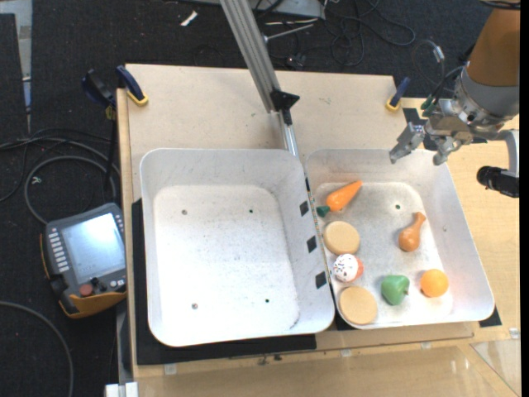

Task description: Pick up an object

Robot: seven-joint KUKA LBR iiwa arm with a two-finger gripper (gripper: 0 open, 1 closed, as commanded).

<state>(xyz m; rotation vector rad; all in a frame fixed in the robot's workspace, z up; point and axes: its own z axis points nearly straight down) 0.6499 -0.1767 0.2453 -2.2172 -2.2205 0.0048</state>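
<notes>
The right bin [459,222] holds several toy foods: an orange carrot [343,195], a brown drumstick [411,231], a tan round biscuit [341,238], a white ball with red spots [345,267], a second tan disc [358,303], a green pepper [395,288] and an orange fruit [434,283]. My gripper [421,145] hangs above the far edge of that bin, up and right of the carrot, with its fingers spread open and nothing between them.
The left bin [161,222] lies beside the right one. A slanted metal pole [252,44] crosses the bench to the seam between bins. Clamps [132,85] sit at the bench's far corners. A teach pendant [87,259] lies on the floor at left.
</notes>
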